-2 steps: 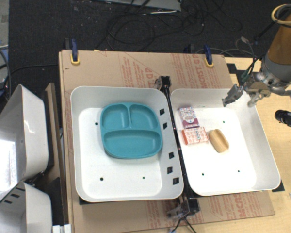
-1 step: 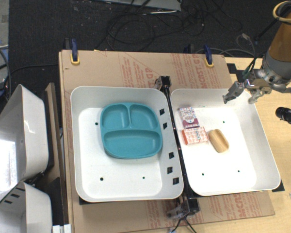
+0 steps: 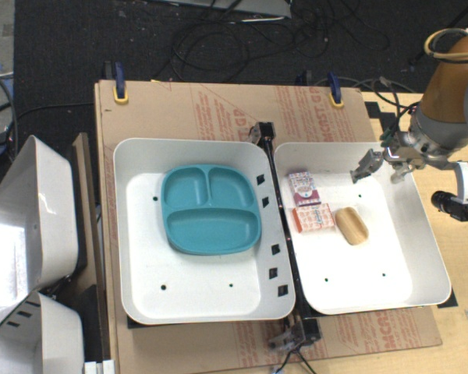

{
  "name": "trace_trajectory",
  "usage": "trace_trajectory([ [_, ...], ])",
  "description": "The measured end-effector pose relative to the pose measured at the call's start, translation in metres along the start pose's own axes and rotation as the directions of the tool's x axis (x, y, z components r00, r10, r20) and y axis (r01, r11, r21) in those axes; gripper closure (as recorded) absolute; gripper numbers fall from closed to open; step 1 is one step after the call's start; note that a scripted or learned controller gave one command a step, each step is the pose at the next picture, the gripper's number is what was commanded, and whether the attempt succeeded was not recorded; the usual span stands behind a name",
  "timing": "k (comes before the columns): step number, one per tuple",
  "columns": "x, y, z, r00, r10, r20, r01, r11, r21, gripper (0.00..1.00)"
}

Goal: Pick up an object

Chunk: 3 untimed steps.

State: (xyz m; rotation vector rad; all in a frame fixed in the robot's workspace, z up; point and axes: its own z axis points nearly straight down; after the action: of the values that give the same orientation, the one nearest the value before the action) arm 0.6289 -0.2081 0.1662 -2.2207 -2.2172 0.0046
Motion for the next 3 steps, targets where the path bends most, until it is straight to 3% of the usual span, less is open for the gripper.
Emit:
trace_trajectory([
  [2, -0.002, 0.003, 0.076, 1.000, -0.002, 0.000, 0.002, 1.000, -0.002, 0.00],
  [3, -0.003, 0.004, 0.063, 1.000, -0.003, 0.003, 0.003, 1.000, -0.008, 1.00],
])
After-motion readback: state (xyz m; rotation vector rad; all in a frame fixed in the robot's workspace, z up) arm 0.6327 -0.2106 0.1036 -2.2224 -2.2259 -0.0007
